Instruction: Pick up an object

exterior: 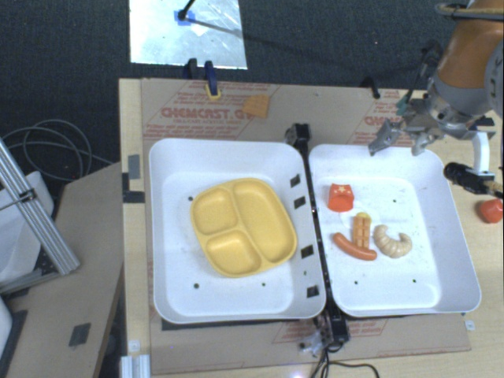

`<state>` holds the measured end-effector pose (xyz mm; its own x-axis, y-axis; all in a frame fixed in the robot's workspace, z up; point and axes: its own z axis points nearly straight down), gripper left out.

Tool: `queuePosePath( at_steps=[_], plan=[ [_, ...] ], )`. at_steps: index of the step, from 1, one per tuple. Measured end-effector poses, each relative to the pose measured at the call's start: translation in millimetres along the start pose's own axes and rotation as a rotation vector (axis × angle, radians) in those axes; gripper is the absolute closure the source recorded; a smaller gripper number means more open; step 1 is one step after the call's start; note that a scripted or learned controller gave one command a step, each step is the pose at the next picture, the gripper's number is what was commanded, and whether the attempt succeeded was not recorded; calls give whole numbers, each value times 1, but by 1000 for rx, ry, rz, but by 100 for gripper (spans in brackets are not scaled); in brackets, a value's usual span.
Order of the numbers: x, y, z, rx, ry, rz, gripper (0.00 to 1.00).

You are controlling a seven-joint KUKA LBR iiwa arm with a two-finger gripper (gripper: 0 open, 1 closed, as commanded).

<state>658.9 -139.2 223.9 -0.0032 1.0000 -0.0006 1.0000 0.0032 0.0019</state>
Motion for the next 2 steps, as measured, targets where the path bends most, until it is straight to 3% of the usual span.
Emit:
queuePosePath(
  at_steps=[1, 2],
  plan=[
    [7, -75, 143, 5, 3, 4, 0],
    [19, -126, 140, 5, 2, 3, 0]
  ],
)
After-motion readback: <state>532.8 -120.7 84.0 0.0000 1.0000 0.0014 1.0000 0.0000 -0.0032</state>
